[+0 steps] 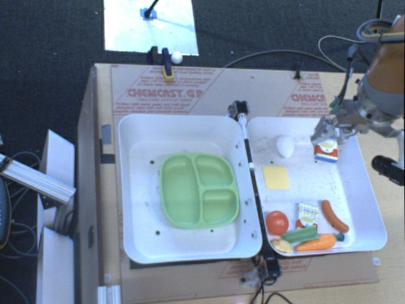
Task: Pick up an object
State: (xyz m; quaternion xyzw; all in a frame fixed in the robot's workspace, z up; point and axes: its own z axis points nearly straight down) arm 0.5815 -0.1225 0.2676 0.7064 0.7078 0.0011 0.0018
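Hovering at the carton, pick not yet made.
My hand sits over the small carton (finger state I cannot tell); grasp and lift remain.

Dark carpet floor surrounds the bench; a pale sheet, perhaps paper, lies there.

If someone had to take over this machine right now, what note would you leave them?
Gripper: over the right bin's far end, directly above a small red-and-white carton; a grasp cannot be confirmed.
Also in that bin: white egg, yellow slice, tomato, sausage, carrot.
Left bin: green divided plate.
Done: nothing visibly lifted.
Left: grip an object and raise it.
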